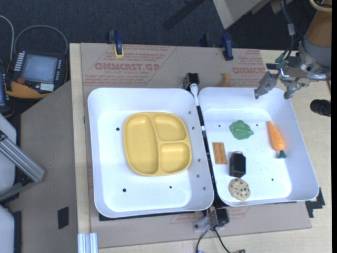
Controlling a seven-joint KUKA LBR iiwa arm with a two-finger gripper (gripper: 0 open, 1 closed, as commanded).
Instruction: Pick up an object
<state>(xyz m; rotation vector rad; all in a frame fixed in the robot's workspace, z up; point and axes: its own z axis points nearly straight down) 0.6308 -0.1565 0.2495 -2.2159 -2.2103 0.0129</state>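
Note:
The right bin (300, 178) holds several small items: a green leaf-shaped piece (241, 129), an orange carrot (275, 136), a brown cracker strip (219, 153), a black block (237, 164) and a round speckled cookie (239, 188). My gripper (276, 90) hangs above the far right corner of that bin, open, with its two fingers (261, 87) spread apart and nothing between them. It is well above and behind the carrot and the leaf.
The left bin (105, 183) carries a yellow divided plate (157, 143). A black divider clip (191, 80) sits between the bins at the back. Blue clamps (117, 40) hold the cardboard base. A monitor box (37, 70) stands off the bench at left.

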